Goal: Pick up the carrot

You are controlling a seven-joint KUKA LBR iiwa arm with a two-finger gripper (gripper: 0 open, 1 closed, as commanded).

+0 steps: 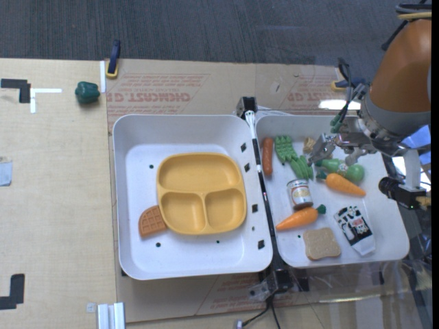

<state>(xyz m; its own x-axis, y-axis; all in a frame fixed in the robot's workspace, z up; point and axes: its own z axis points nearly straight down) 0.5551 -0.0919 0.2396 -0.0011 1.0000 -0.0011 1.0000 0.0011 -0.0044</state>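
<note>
The gripper (334, 151) hangs over the upper part of the right bin (387, 249), its thin metal fingers spread apart with nothing between them. Two carrots lie in that bin: one carrot (345, 184) sits just below and to the right of the fingertips, and a second carrot (299, 218) rests lower, near the bin's middle, beside a small jar (300, 193).

The nearer carrot lies right against a green vegetable (345, 168), so, in all likelihood, a descent slightly off line would close on the green piece instead or nudge both aside. Both carrots are smooth, tapered cones of glossy plastic; a pinch near the narrow tip could squeeze the piece out sideways. The choice between two like targets could also leave the fingers landing between them.

Nearby sit a leafy green piece (291, 157), a reddish sausage (267, 157), a rough-looking bread slice (322, 244) and a milk carton (354, 227). The left bin (130, 204) holds a matte yellow divided plate (202, 192) and a ridged waffle (151, 221).
</note>
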